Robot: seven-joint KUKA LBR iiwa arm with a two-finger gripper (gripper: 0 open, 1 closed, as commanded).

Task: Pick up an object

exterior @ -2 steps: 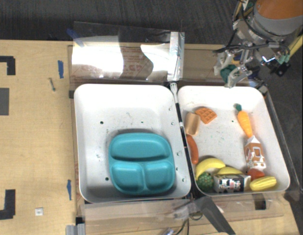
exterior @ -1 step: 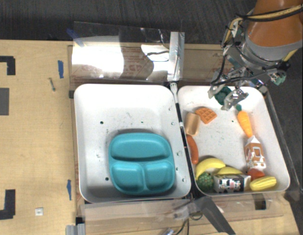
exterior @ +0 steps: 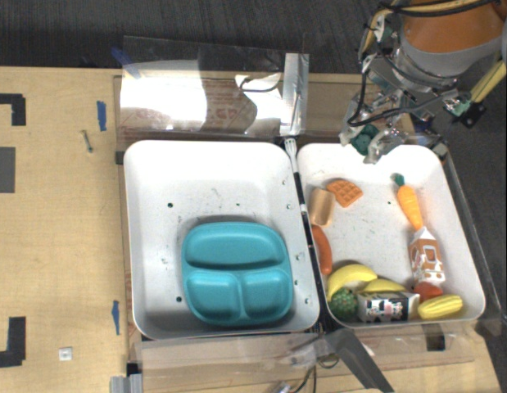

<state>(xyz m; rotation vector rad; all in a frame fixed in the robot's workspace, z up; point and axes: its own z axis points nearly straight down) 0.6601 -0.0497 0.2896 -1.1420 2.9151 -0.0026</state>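
Observation:
My gripper (exterior: 369,143) hangs over the far edge of the right bin (exterior: 462,219), above its back left part. A small dark teal shape sits at the gripper's tip; whether it is a held thing or part of the gripper I cannot tell. Below it in the bin lie a waffle piece (exterior: 345,191), a carrot (exterior: 409,205), a tan cylinder (exterior: 321,207), a red sausage (exterior: 323,249), a banana (exterior: 351,275), a green ball (exterior: 345,303), a black-and-white can (exterior: 388,307), a yellow piece (exterior: 440,306) and a small bottle (exterior: 424,255).
The left bin (exterior: 155,178) holds a teal divided plate (exterior: 237,273) in its near half. A clear plastic sheet and a metal bracket (exterior: 292,97) stand behind the bins. Tan bench surface (exterior: 48,244) stretches to the left. Cables hang around the wrist.

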